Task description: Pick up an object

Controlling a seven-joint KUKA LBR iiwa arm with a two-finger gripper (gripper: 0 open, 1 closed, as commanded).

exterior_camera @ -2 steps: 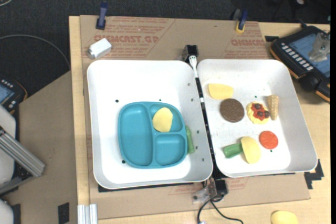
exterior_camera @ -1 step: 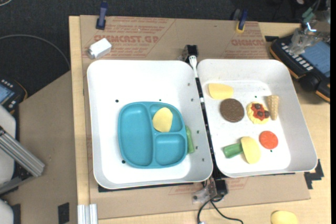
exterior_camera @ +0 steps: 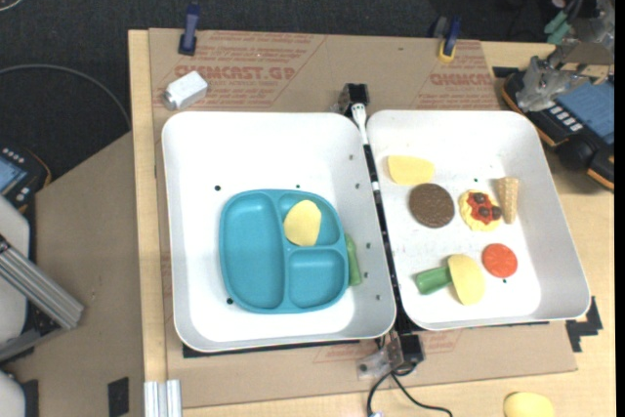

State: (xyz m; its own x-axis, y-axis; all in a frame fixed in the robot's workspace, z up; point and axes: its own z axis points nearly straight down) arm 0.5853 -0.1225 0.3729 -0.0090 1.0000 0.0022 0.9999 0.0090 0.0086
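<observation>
The left bin (exterior_camera: 186, 210) bears a teal divided tray (exterior_camera: 256, 254) with a yellow chip-shaped piece (exterior_camera: 303, 223) in its upper right compartment. A thin green piece (exterior_camera: 353, 262) lies against the tray's right edge. In the right bin (exterior_camera: 547, 171) several toy foods lie apart: a yellow wedge (exterior_camera: 410, 170), a brown round cookie (exterior_camera: 431, 205), a small pizza-like piece (exterior_camera: 479, 210), a waffle cone (exterior_camera: 507, 198), a red disc (exterior_camera: 499, 260), a yellow lump (exterior_camera: 467, 277) and a green piece (exterior_camera: 429, 280) touching it.
A small white block (exterior_camera: 186, 90) lies on the cardboard behind the left bin. Blue clamps (exterior_camera: 188, 18) (exterior_camera: 448, 37) grip the board's far edge. Equipment (exterior_camera: 571, 103) stands at the right edge. A yellow object (exterior_camera: 527, 404) sits at the bottom right.
</observation>
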